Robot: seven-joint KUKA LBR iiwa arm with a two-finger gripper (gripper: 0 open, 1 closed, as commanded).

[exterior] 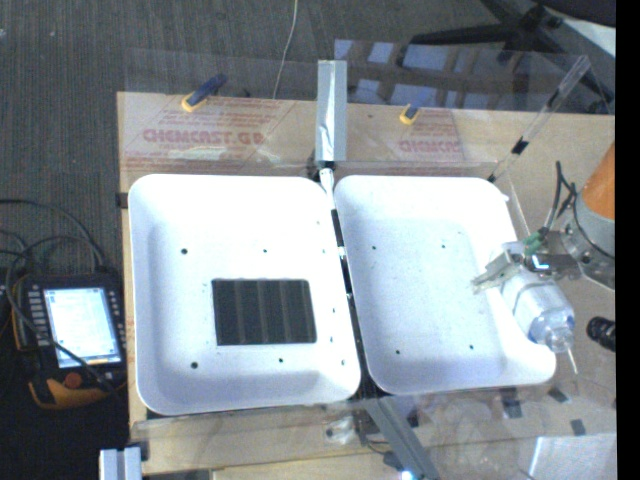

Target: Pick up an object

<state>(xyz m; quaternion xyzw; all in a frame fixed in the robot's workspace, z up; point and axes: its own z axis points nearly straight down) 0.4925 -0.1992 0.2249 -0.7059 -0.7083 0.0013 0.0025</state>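
Nearest, down on the floor at the left, a handheld control unit (72, 330) with a lit screen and dark cables trailing off it. Next, on the surface (135, 133), two shallow white bins touching along their inner rims. In the left bin (150, 268), toward its near half, a dark rectangular slab (264, 311) with lengthwise ridges, lying flat and clear of the walls. Well apart from that, over the right wall of the right bin (420, 298), the tool (500, 271), reaching in at a slant from the grey arm (600, 208) with its orange band. Impossible to tell whether apart, together or clamped on anything. Just beside the tool, on its near side, a clear bottle-like thing (543, 318) at the bin's right rim; unclear whether gripped or merely lying there. Farther back, between the bins' far corners, an upright metal post (331, 113). On either side of it, two small yellow clamps (203, 92) on the surface's far strip with red lettering. Farthest, on the carpet, a black chair base (500, 13).
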